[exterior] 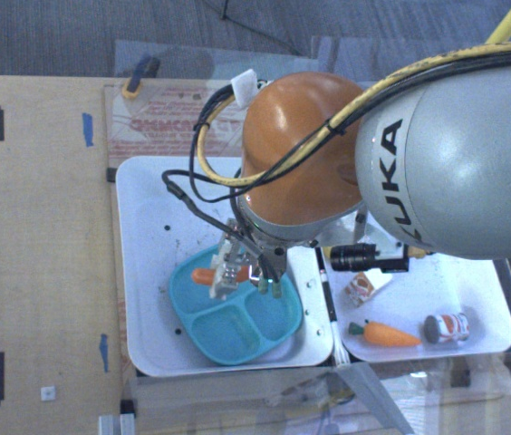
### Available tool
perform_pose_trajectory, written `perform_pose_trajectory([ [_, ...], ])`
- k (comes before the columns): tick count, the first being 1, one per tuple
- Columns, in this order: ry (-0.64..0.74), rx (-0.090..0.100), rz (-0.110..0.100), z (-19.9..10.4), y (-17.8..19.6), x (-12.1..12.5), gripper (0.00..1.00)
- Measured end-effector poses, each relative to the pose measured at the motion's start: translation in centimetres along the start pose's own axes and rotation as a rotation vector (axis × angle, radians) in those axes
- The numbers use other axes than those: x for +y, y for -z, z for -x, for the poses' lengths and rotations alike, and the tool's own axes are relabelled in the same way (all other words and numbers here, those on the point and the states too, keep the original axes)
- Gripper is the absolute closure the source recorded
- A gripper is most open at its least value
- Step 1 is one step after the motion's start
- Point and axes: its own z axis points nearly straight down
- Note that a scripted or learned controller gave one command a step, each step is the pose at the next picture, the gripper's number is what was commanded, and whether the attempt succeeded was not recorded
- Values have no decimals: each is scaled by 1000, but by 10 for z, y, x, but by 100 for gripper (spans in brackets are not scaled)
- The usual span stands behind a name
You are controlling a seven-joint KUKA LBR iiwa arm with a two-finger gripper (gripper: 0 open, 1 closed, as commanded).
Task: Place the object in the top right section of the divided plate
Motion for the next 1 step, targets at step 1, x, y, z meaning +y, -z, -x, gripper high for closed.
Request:
perform_pose_trajectory([
  [1, 0, 0, 0, 0, 0, 0, 0],
])
